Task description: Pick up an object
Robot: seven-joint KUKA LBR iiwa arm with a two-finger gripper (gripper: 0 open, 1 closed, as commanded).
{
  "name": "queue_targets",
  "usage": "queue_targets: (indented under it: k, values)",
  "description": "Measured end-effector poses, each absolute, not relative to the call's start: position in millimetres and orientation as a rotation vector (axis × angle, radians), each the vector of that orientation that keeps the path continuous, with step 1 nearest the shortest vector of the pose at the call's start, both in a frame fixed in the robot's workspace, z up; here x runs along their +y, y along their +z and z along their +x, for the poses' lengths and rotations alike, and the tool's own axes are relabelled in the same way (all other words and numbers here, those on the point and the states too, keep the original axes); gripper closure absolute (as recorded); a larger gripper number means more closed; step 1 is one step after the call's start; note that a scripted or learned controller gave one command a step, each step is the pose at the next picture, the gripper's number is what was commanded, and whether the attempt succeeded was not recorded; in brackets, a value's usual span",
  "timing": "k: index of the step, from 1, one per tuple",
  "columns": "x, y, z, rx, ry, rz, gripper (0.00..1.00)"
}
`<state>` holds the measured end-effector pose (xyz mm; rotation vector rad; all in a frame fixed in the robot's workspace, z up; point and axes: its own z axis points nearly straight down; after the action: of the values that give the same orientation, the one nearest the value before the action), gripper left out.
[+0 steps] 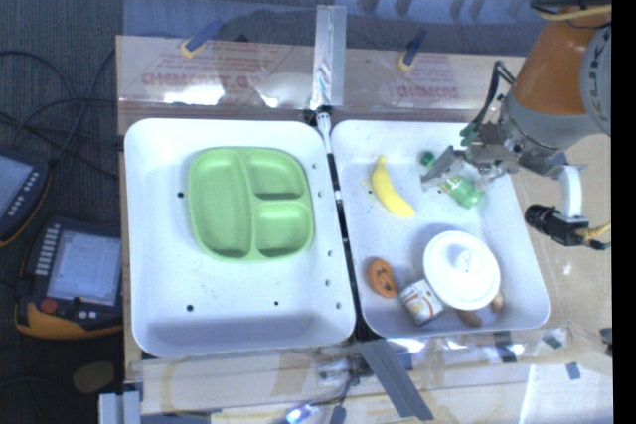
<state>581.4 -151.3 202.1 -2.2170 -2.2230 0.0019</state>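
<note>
While the gripper (459, 168) hangs low over the back of the right bin (527, 243), we cannot tell how far it is open or whether it has hold of anything; its metal parts overlap a small green object (463, 192) and hide the contact. That green object, likely the target, lies near the bin's far right side, with a banana (391, 189) well to its left. We judge 3 risks. 1: a shallow descent could nudge the green object away rather than bracket it. 2: being small and possibly translucent, it could slip out on lift. 3: a drift toward the front could strike the white lidded bowl (461, 268). The green divided plate (250, 204) in the left bin (149, 243) sits well apart.
</note>
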Motion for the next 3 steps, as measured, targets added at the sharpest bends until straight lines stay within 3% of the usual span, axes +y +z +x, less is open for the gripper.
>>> queue_targets:
  k: [1, 2, 3]
  values:
    - [-114.9, 150.0, 584.3, -2.305, 0.005, -2.131, 0.00]
    - [-120.1, 89.3, 643.4, -2.335, -0.008, -2.116, 0.00]
    - [-119.0, 100.8, 644.6, -2.338, -0.010, -2.115, 1.00]
